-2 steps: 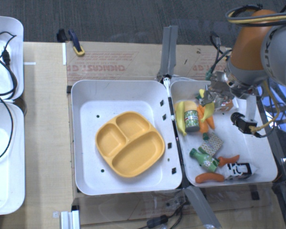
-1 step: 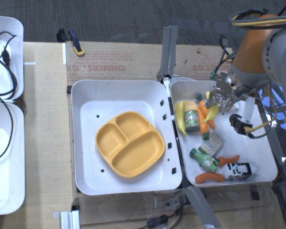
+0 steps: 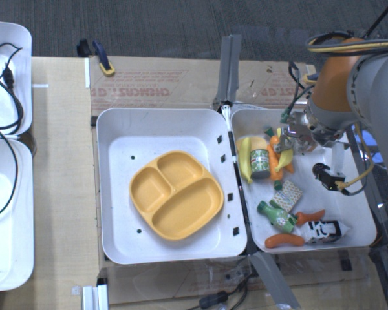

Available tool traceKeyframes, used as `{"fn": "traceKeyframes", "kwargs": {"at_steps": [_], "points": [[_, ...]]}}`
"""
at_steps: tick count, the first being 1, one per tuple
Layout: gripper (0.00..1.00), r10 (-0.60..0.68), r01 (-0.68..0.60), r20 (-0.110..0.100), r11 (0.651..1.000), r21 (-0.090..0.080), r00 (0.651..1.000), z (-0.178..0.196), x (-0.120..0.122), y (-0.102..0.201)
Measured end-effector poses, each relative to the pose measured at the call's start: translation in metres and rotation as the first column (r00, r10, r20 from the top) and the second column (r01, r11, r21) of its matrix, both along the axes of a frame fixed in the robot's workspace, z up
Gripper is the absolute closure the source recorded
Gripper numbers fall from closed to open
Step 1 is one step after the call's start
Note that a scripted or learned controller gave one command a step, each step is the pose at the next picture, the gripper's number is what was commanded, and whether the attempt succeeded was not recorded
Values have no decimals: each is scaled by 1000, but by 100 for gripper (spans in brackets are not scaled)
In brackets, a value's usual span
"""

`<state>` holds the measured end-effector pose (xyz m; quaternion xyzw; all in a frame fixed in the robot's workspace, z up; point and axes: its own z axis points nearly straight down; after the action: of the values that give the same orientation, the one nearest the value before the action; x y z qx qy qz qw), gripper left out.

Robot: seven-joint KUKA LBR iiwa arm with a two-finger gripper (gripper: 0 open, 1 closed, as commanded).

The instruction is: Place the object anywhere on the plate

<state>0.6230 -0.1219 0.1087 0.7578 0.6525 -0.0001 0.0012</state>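
Observation:
A yellow plate (image 3: 176, 194) with three compartments lies in the left white bin (image 3: 116, 173). My gripper (image 3: 281, 142) reaches down into the right bin (image 3: 355, 205), at its upper left part. It sits over a cluster of toy food: a yellow banana (image 3: 245, 158), a small jar with a green label (image 3: 259, 163) and an orange and yellow piece (image 3: 284, 161). The wrist hides what lies directly beneath the gripper.
Lower in the right bin lie a checkered packet (image 3: 288, 197), a green bottle (image 3: 277, 216), two orange carrots (image 3: 284, 240) and a black-and-white item (image 3: 324, 230). A black cable (image 3: 330, 176) loops off the wrist. A raised divider (image 3: 229, 76) separates the bins.

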Motion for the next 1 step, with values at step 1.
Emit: {"fn": "traceKeyframes", "kwargs": {"at_steps": [1], "points": [[100, 217, -217, -4, 976, 2, 976, 82, -43, 54]]}}
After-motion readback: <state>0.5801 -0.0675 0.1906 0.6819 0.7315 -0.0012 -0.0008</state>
